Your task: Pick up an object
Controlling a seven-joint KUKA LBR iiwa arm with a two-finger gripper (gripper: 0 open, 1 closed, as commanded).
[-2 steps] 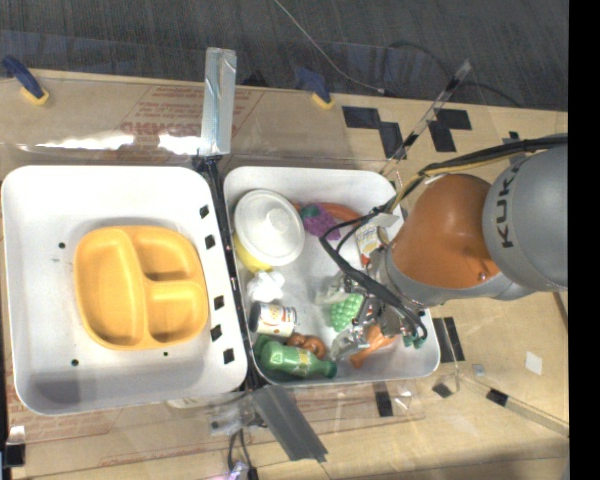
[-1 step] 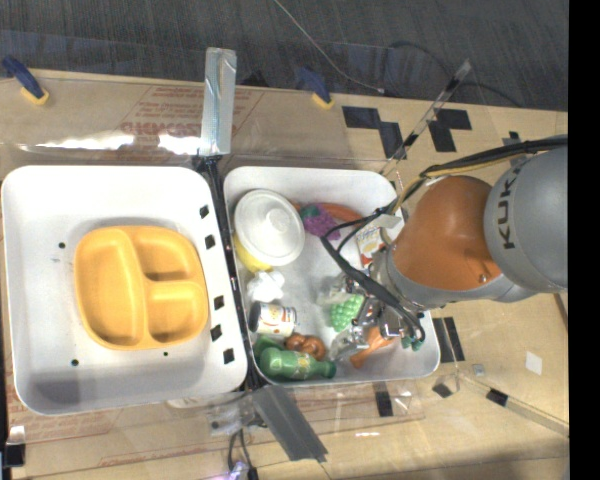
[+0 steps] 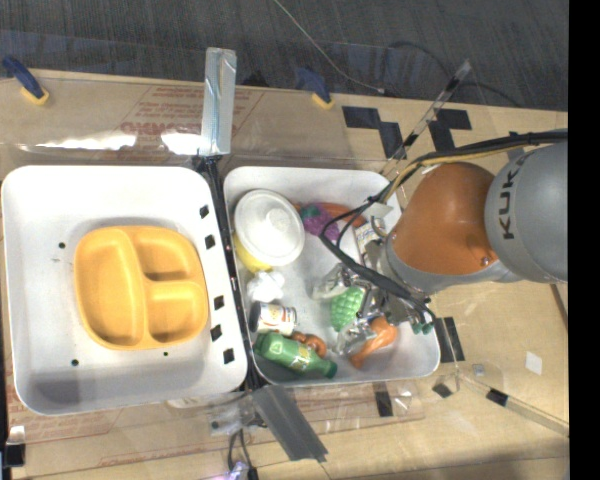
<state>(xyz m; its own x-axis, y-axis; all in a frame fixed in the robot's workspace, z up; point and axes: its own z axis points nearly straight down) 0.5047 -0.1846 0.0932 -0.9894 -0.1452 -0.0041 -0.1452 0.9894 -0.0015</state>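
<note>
Green and knobbly, a small plastic toy (image 3: 347,306) lies in the right bin (image 3: 310,180), toward its near right corner, and is taken here as the likeliest object to be picked. It is judged light, stiff and a little slippery, best taken across its narrow middle. The gripper (image 3: 365,313) is seen low over it, amid black cables; whether anything is held cannot be told. An orange piece (image 3: 377,338) lies just beside the toy, touching or nearly so. A green bottle (image 3: 295,356) rests along the near wall, with a small white bottle (image 3: 277,317) beside it. A white lidded cup (image 3: 269,225) stands toward the far left of that bin. Crowding is marked in the near right corner, where the wall is close, so a straight lift is judged safest. Open floor is left in the bin's middle. A yellow tray (image 3: 140,286) sits in the left bin (image 3: 30,268), well apart.
</note>
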